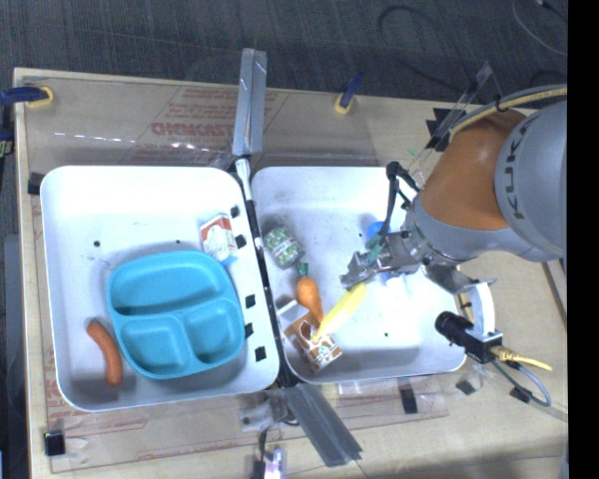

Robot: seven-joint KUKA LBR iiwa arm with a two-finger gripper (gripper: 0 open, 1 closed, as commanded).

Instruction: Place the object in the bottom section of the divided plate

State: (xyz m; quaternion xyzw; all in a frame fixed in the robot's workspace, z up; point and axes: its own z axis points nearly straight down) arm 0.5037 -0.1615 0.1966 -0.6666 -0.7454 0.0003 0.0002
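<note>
Plate [176, 312] left bin [70, 203], carrot [308, 291] right bin [329, 183]

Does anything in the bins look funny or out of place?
Nothing looks spilled or broken. One oddity: the sausage lies on the left bin's floor beside the blue divided plate, not on it. The plate's sections hold nothing.

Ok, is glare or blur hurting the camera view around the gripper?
Camera view: the white bins look bright and washed out; the gripper area is soft and cluttered, so finger detail is hard to read; the yellow banana and blue divided plate stay clear.
</note>
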